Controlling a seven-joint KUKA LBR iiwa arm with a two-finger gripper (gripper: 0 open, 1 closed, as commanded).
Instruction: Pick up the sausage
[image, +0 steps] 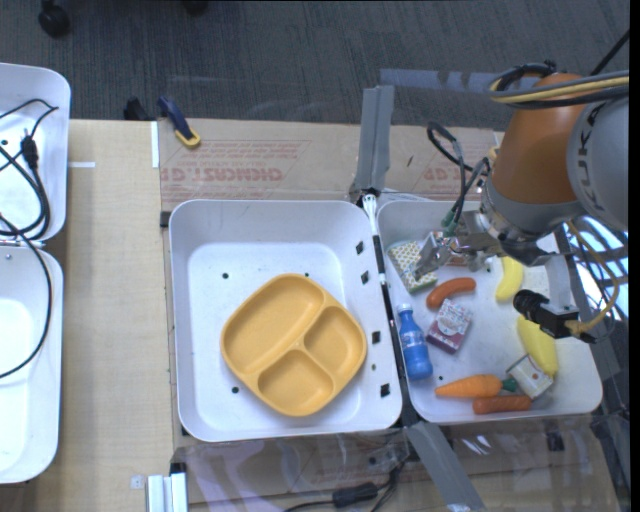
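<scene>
The gripper (437, 252), finger state indeterminate, hangs just above-left of the sausage (451, 290), which lies apart from it, above the pink packet (450, 326).

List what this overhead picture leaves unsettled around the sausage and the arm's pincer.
- Pincer: small and cluttered by cables in the camera view; its opening cannot be read.
- Contact: whether it touches the orange-red sausage just below it cannot be told.
- Small pink packet: label too small to read.
- Lower yellow banana: upper end crossed by a black cable fitting.
</scene>
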